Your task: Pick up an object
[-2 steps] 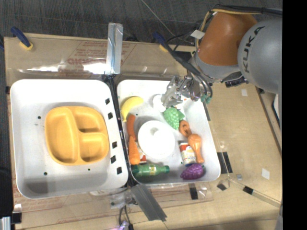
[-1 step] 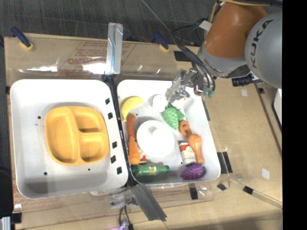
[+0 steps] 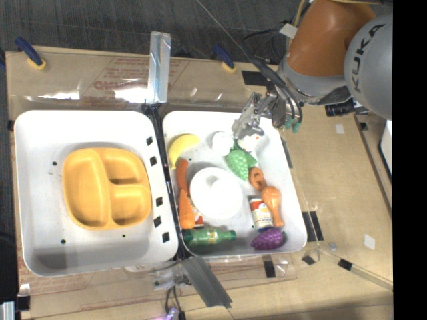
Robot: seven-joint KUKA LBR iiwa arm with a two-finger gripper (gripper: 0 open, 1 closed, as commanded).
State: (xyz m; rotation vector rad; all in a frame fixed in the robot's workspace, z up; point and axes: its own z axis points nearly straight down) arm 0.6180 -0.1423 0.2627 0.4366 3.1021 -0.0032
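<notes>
- the grey arm (image 3: 333,39) reaches in from the right and hangs its gripper (image 3: 248,127) over the far right corner of the right bin (image 3: 293,199), just above a small white piece (image 3: 252,141) and the green leafy toy (image 3: 239,161); this reads as the approach step, before any grasp.
- the fingers (image 3: 243,122) look parted a little, with nothing seen between them; whether a tip touches the white piece is too fine to tell.
- candidates for the pick crowd the right bin: a yellow fruit (image 3: 181,145), an upturned white bowl (image 3: 215,192), an orange carrot (image 3: 183,195), a green bottle (image 3: 208,236), a small red-labelled can (image 3: 261,213), an orange drumstick shape (image 3: 271,202) and purple grapes (image 3: 268,239).
- the next move likely calls for a short descent onto one item and a clean close, since neighbours lie touching and could be nudged.
- the left bin (image 3: 33,179) carries a yellow divided tray (image 3: 107,187), well apart from the gripper.
</notes>
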